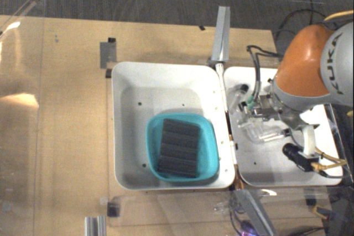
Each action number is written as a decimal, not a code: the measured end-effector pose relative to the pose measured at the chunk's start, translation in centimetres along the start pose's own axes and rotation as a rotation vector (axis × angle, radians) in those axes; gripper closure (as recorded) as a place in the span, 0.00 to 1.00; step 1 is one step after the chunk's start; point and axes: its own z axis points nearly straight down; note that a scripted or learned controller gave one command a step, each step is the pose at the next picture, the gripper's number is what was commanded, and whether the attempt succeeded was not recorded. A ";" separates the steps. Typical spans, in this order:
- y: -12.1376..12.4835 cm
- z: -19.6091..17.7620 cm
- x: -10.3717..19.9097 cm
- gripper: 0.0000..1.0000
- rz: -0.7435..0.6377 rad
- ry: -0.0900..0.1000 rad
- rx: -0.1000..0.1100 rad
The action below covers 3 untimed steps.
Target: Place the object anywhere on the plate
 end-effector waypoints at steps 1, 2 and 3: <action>3.0 0.0 6.4 1.00 -0.093 0.000 -0.002; -1.8 0.1 11.5 1.00 -0.232 0.001 0.002; -1.8 0.1 11.4 0.00 -0.231 0.001 0.001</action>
